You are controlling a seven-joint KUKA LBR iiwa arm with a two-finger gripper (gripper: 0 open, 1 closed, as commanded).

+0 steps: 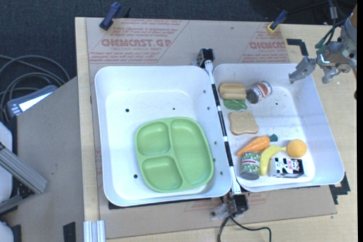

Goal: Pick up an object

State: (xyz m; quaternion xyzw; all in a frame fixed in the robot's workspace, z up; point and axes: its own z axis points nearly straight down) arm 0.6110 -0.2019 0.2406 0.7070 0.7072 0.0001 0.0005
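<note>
Toy food (266, 147) lay clustered in the right bin (317, 122) as the gripper (317, 68), fingers spread wide and holding nothing, hovered over its far corner; the approach step, calling next for a descent onto one piece.

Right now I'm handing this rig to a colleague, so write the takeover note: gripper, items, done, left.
Gripper: at the far right corner of the right bin, open, with nothing between its fingers.
Right bin: bread roll, tipped can, toast slice, carrot, banana, orange, second can, black-and-white carton.
Left bin: green divided plate.
Done: nothing picked yet.
Left: descend, grasp one item, lift.
</note>
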